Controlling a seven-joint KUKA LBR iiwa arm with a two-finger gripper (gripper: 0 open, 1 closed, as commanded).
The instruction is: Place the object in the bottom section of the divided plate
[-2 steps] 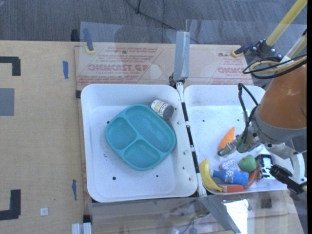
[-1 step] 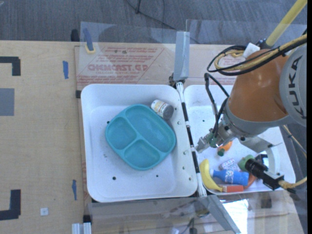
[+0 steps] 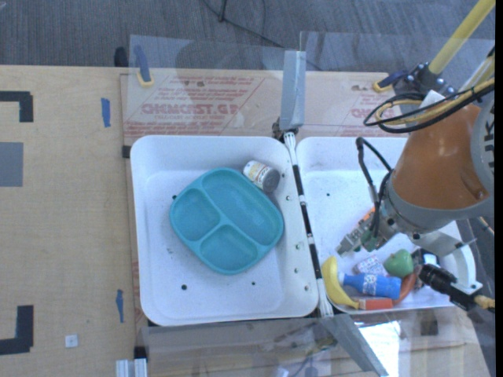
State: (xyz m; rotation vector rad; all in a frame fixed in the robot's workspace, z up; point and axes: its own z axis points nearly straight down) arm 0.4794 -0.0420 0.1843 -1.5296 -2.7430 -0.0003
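The object for the plate I can't single out: under my gripper [image 3: 355, 240], near the right bin's [image 3: 338, 159] front edge, I count one banana [image 3: 333, 283], one blue bottle [image 3: 369, 283], one green piece [image 3: 399, 261]. Whether the fingers are spread or pinching, I can't tell. One teal divided plate [image 3: 226, 220] sits mid left bin [image 3: 157, 210], three sections; one small jar [image 3: 262, 175] touches its back rim.

Wooden bench [image 3: 63, 234], left white bin [image 3: 149, 289] & right white bin [image 3: 330, 159] side by side on it

Single fixed overhead view – slanted (both bins [image 3: 228, 305]).
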